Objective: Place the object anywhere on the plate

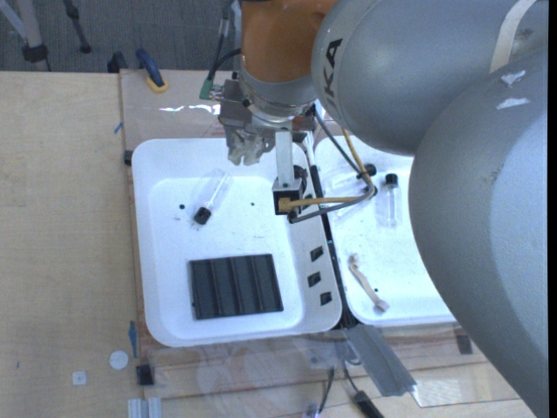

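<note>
Fingers (246, 151), whose state I cannot tell, hang by the left bin's (157, 159) far edge; vial (210, 197) near, plate (236, 286) apart.

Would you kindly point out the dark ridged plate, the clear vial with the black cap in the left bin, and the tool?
dark ridged plate (236, 286), camera view, middle of its ridges
clear vial (210, 198), camera view, its body
tool (246, 151), camera view, fingertip end

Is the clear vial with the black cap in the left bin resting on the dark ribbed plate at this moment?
No. The vial lies on the bin's white floor, apart from the ribbed plate, which sits nearer the bin's front edge.
</note>
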Controlling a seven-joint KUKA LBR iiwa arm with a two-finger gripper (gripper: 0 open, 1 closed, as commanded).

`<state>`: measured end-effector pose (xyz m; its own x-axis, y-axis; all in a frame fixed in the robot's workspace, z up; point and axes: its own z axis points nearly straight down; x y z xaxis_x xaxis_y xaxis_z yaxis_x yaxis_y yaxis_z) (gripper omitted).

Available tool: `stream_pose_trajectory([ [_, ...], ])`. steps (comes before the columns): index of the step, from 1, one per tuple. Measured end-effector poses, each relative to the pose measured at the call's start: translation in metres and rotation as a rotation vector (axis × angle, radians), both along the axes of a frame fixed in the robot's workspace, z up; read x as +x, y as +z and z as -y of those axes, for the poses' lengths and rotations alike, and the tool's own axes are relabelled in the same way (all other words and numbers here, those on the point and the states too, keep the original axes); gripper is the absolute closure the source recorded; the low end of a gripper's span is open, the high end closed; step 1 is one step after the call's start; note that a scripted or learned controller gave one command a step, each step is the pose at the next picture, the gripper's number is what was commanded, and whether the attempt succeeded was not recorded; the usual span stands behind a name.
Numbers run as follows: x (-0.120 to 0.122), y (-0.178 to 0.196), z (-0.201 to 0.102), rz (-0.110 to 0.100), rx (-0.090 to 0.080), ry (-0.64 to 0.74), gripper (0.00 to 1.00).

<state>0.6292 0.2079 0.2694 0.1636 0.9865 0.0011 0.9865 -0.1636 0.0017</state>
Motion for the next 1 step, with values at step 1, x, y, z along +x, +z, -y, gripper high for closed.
stream_pose_trajectory([
  [1, 0.0079, 0.0442, -0.0142, 0.002, 0.0, 0.204, 1.0],
])
